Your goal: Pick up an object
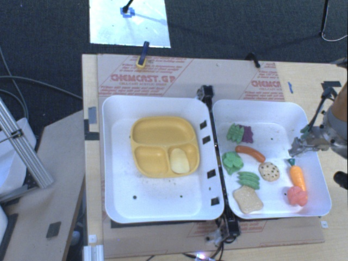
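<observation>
Two shallow white bins side by side on the counter point(92, 145). In the left bin point(117, 194), a yellow divided tray point(157, 132) holding a pale oval piece point(180, 161) in its lower right compartment. In the right bin point(283, 113), a scatter of toy food: green and purple grapes point(240, 133) near the top left, a sausage point(250, 154) just below, a broccoli floret point(232, 162) to the left of the sausage, a green pea pod point(249, 178) under that, a round cookie point(268, 171) beside the pod, a bread slice point(248, 199) near the front edge, an orange carrot point(297, 177) by the right wall, a pink strawberry-like piece point(296, 196) touching the carrot's lower end. End effector point(302, 145) low over the right rim of the right bin, reaching in from the right, just above the carrot's leafy tip and apart from the cookie. Nothing seen between the fingers; whether spread or pressed together, cannot tell at this size and blur. Behind the bins, brown cardboard with red print point(144, 78), a blue and yellow tool point(143, 55) lying on its upper edge, a pale square sheet point(129, 14) on the dark floor beyond.
</observation>
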`<state>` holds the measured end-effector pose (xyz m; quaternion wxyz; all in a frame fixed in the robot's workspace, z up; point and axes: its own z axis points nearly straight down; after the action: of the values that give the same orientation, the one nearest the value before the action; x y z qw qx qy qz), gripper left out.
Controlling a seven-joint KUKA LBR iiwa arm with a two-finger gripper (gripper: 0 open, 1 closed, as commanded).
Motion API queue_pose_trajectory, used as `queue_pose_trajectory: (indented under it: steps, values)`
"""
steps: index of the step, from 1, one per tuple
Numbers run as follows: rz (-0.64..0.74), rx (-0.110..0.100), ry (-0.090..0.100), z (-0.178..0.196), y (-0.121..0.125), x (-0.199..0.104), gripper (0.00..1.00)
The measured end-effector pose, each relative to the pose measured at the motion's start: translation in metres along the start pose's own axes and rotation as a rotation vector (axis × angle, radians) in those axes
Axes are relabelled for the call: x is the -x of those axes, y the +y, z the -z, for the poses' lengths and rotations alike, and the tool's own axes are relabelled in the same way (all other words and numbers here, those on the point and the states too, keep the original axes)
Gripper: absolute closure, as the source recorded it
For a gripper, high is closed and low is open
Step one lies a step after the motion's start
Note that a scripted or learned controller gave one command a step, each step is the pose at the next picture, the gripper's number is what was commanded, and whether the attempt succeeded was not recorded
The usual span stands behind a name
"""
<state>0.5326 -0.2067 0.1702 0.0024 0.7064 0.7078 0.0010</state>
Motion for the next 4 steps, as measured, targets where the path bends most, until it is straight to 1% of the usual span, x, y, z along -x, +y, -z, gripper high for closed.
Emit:
queue_pose_trajectory:
  steps: [1,2,3,4]
  values:
    - [-0.004,-0.010,0.004,-0.089,-0.049,-0.001,1.00]
    - [0.004,0.001,0.000,-0.085,0.006,-0.001,1.00]
    - [0.005,0.005,-0.001,-0.063,0.069,-0.001,1.00]
    - [-0.006,-0.012,0.004,-0.087,-0.027,0.000,1.00]
